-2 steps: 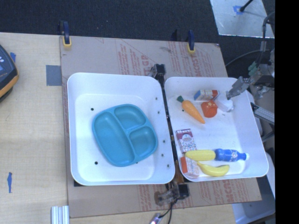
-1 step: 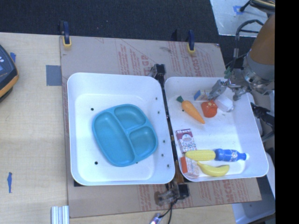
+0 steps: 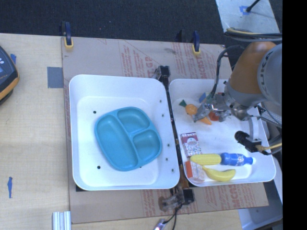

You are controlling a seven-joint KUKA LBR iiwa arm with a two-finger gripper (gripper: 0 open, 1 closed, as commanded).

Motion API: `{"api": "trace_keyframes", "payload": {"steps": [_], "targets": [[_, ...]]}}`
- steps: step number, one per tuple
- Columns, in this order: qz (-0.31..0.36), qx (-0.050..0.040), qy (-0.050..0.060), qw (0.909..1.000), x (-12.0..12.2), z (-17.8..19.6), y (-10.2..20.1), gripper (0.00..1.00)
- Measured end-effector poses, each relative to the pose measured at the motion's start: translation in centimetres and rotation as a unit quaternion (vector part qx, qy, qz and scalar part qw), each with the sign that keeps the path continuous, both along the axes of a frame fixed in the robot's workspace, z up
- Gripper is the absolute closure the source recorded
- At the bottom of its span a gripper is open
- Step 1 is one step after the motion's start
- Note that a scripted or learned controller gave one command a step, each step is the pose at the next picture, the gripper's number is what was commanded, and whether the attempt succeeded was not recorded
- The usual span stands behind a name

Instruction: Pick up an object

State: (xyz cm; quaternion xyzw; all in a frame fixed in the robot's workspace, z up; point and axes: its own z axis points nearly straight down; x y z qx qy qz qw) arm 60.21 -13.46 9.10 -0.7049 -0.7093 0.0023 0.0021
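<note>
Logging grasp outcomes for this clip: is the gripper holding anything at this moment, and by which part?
It cannot be told. The gripper is low in the right bin, right at an orange toy, but the view does not show anything between its fingers.

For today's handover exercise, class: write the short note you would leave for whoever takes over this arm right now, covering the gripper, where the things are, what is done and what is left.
Gripper: low in the far part of the right bin, at the orange toy; whether it grips anything cannot be made out.
Right bin also holds: small red and white packet, corn cob, blue bottle, banana along the near side.
Left bin: blue divided plate.
Done: arm is down among the things.
Left: no lift visible yet; get an object clearly up.
</note>
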Motion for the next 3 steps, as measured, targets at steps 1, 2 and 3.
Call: {"api": "trace_keyframes", "payload": {"steps": [1, 2, 3], "targets": [[0.0, -0.0001, 0.0, 1.0, 3.2, 0.1, 3.6, 0.0], [0.001, -0.0004, 0.001, 1.0, 3.2, 1.1, 3.5, 1.0], [-0.001, -0.0003, -0.001, 1.0, -3.1, 0.1, 0.2, 1.0]]}}
